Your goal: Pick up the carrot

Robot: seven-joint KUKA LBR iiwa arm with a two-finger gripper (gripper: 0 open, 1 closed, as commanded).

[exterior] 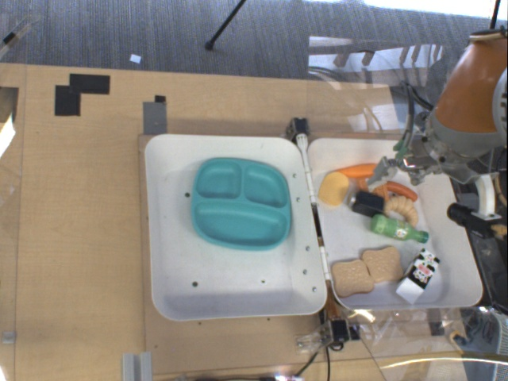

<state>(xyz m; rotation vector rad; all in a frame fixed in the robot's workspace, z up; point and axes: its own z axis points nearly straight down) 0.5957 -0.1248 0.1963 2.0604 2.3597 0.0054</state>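
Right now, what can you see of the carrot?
The carrot is orange, tapered and smooth, probably plastic. It lies flat near the back of the right bin, pointing left to right. Its left end is near the yellow piece; the gripper hangs over its right end, hiding that part.

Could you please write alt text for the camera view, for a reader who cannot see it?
The gripper hovers at the orange carrot near the back of the right bin, among a yellow item, green bottle, bread slices and small carton. The left bin holds a teal divided plate.
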